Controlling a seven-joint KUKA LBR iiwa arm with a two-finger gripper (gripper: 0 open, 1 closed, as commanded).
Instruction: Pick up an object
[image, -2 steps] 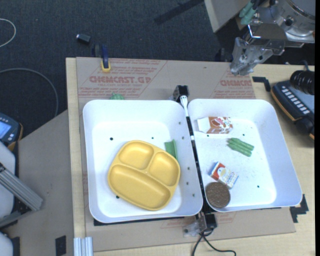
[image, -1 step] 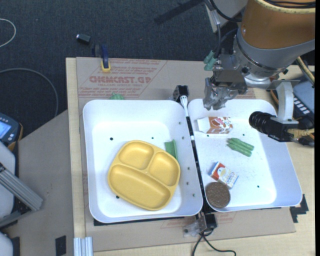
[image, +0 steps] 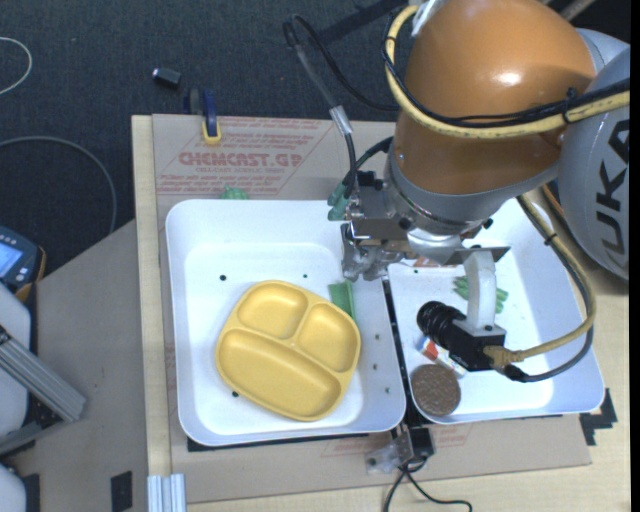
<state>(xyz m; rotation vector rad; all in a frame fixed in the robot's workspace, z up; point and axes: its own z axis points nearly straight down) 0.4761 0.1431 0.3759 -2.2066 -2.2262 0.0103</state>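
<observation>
The likeliest thing to pick is the small green piece (image: 342, 297), lying in the left bin (image: 190, 300) at its right wall, a little above the centre of the frame. It touches or nearly touches the upper right rim of the yellow divided plate (image: 290, 348). The gripper (image: 358, 268) hangs just above it, over the strip where the two bins meet; the wrist hides its tips, so I cannot tell whether it is spread or pressed together. To do this well, I judge the gripper should come straight down with the piece centred between the tips, turned so that neither tip lands on the plate's rim or on the bin wall. The piece is wedged between those two, with little room on either side. It looks thin and flat, so the close must come low, near the bin floor, or it will slip out. The plate itself looks too broad and smooth to make an easier target. Further out, the right bin (image: 570, 300) holds a brown round disc (image: 437, 390) near its lower left corner and another green scrap (image: 497, 296) higher up. Both bins sit on the bench (image: 250, 150), whose board bears red lettering.
</observation>
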